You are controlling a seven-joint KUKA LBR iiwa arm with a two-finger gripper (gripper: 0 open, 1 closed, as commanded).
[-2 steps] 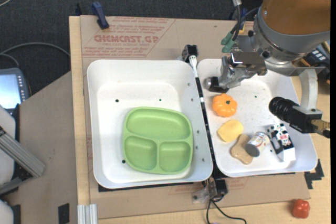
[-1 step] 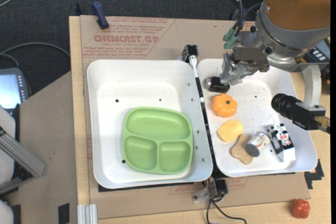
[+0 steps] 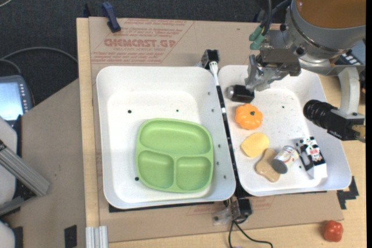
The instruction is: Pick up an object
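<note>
My gripper hangs over the far left corner of the right bin. A small black cylinder lies just below and left of it, close to the gripper's tip; whether they touch I cannot tell. In front of that sit an orange pumpkin, a yellow chunk, a tan bread-shaped piece, a small grey can and a white-and-black item.
The left bin holds a green divided plate. A black divider strip runs between the bins. A red object lies on the bench outside the bins at the front right. A blue clamp sits at the far left.
</note>
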